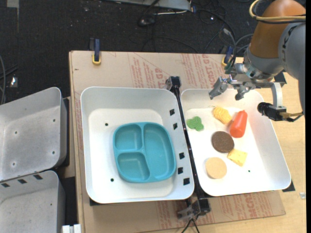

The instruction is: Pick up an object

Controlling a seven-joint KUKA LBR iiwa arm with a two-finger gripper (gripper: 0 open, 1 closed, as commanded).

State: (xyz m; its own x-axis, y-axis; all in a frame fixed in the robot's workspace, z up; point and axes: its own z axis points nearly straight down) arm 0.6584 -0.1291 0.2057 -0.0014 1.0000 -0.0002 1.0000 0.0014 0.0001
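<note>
Arm: grey, orange band above the wrist; reaches in from the right; hangs over the far edge of the right bin (277, 178).
Gripper (227, 92): fingers spread apart, nothing between them; poised above the bin's far end, apparently ahead of a descent.
Right bin contents: green piece (196, 124); yellow corn-like piece (221, 114); orange-red carrot-like piece (238, 124); brown disc (222, 141); yellow wedge (237, 157); tan disc (216, 168); loosely grouped mid-bin, most lying apart, so each likely offers room for the fingers.
Nearest candidate: the yellow corn-like piece, just below the gripper; judged the likeliest target.
Left bin (92, 130): holds a teal divided tray (144, 152), its three compartments bare; probably a destination.
Progress: no object lifted yet.
</note>
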